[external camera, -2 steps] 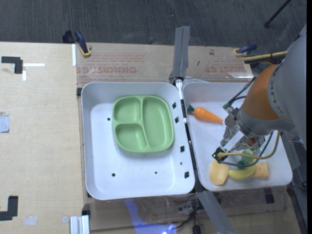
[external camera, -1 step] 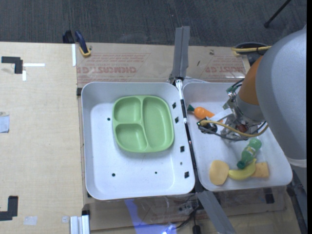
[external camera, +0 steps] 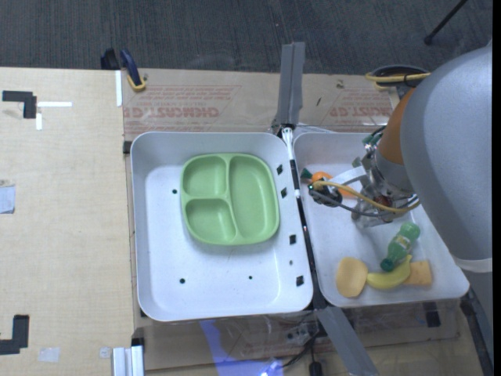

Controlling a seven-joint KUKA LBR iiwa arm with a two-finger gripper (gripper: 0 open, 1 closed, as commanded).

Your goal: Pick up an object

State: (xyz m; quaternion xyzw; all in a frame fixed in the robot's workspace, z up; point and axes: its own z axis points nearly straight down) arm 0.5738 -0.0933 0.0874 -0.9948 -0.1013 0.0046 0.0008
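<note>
Leftmost, the pale wooden worktop [external camera: 63,233] carries a few black marks and bits of tape. Next comes the left bin [external camera: 156,288], and in it a green divided plate [external camera: 231,198] lies flat, toward the far side, with three compartments facing up. A narrow divider separates it from the right bin [external camera: 329,151]. Inside that bin, near its left wall, sits a small orange piece [external camera: 319,178] beside some cables. Along the near edge lie a yellow chip-shaped piece [external camera: 351,276], a banana [external camera: 389,279] just right of it, a green bottle [external camera: 401,243] leaning over the banana, and a tan block [external camera: 421,272] touching the banana's right end. The gripper [external camera: 374,210] hangs over the bin's middle — whether it is released or clenched cannot be made out — under the grey arm [external camera: 458,155].
</note>
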